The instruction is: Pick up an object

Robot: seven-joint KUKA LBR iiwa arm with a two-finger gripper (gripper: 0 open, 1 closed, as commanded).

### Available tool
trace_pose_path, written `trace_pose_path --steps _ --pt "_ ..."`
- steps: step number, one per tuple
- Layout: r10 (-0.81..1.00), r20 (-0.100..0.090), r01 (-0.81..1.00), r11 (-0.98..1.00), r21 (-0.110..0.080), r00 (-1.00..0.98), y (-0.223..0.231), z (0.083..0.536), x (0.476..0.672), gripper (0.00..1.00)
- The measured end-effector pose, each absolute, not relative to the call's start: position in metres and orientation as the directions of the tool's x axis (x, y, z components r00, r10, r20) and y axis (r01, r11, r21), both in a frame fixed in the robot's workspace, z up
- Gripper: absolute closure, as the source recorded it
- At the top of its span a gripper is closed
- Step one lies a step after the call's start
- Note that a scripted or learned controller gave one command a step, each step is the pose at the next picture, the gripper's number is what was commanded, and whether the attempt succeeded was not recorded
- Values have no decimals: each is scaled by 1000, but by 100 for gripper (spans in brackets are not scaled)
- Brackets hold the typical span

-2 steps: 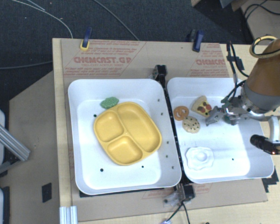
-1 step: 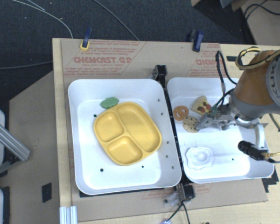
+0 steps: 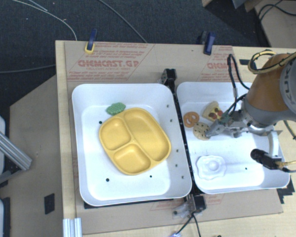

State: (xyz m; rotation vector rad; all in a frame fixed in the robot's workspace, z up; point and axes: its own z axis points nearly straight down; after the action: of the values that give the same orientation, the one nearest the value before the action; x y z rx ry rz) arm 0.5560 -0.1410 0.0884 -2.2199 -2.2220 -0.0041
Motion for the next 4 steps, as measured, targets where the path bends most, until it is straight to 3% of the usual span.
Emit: trace_pose_path --steps 1,3,4 --pt "1000 3 1000 1 9 -1 -140 100 558 100" --pt "1000 -3 1000 1 7 -1 -138 215 555 100" --pt "1000 0 1000 5 4 -5 -87 228 569 100"
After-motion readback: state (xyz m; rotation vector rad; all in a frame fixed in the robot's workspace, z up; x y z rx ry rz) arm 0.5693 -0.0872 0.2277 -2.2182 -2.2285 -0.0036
